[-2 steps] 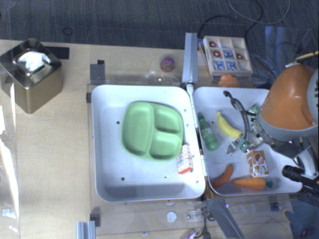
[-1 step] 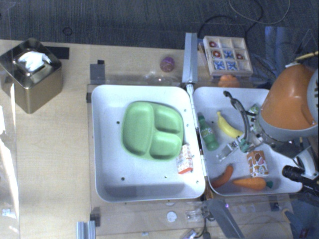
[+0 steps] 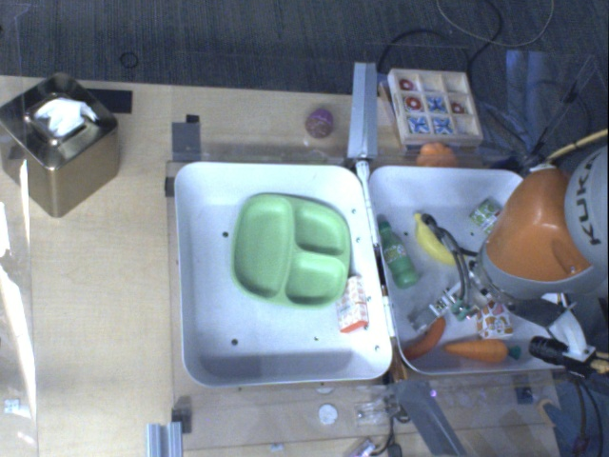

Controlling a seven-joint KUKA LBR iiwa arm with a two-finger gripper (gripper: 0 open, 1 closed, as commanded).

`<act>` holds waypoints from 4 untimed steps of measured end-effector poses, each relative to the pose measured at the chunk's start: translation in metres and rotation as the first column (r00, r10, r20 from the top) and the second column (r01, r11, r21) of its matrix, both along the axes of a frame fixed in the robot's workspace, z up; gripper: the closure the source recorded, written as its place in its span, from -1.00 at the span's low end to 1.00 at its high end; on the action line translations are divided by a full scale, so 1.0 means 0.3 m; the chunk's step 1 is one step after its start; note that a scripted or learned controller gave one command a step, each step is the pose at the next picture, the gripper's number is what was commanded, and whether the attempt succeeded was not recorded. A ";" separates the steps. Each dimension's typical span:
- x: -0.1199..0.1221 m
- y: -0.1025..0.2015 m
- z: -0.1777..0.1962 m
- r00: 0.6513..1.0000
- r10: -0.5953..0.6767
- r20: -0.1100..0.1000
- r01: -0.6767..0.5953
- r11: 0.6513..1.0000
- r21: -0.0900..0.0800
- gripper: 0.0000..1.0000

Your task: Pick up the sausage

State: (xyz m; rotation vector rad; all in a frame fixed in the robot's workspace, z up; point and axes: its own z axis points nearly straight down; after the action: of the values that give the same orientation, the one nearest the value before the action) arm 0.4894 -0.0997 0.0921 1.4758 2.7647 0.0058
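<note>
From the overhead camera I judged this the approach step: the gripper [image 3: 463,303] hung low in the right-hand white plastic bin [image 3: 504,181], and the short reddish-brown sausage [image 3: 425,336] lay on the bin floor just below and left of the fingers, beside a long orange carrot [image 3: 476,350]. Clutter blurred the tips; I couldn't tell their opening, though nothing seemed held. Next I'd need a small shift down-left, then closing.
</note>
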 end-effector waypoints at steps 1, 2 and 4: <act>0.014 0.000 0.044 1.000 0.001 0.013 -0.001 1.000 -0.002 1.00; 0.014 0.000 0.044 1.000 0.001 0.013 0.000 1.000 -0.002 -1.00; -0.003 -0.017 0.038 0.906 -0.424 -0.003 0.424 0.906 0.002 -1.00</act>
State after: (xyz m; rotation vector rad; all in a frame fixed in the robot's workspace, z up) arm 0.4885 -0.1046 0.1035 2.0425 2.3810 0.0045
